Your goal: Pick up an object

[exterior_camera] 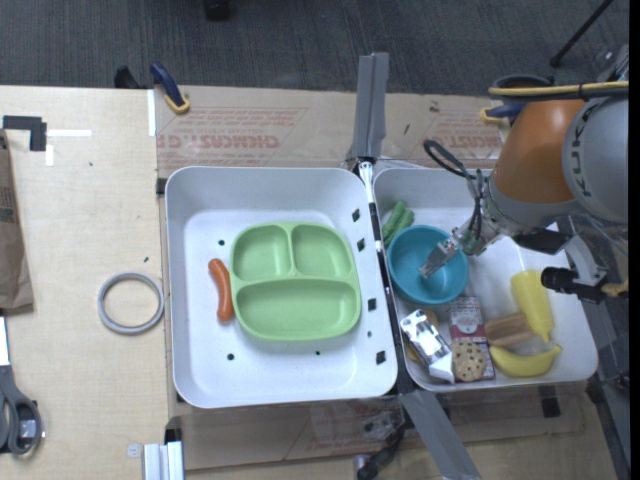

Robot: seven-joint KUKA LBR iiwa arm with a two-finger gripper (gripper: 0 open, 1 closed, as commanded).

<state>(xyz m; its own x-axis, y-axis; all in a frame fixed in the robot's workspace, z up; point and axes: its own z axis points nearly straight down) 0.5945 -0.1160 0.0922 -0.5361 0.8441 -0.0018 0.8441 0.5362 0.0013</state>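
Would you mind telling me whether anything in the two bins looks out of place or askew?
Nothing looks spilled or damaged. In the left bin, an orange carrot lies loose beside the green divided plate, not in it. The right bin is crowded, with the claw over the blue bowl.

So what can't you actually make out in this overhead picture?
- Gripper over the blue bowl: too small and blurred to tell its finger state or whether it holds anything.
- Green item: partly behind the bowl and bin wall, identity unclear.
- Scissors: cut off by the left edge.
- Packet labels: too small to read.
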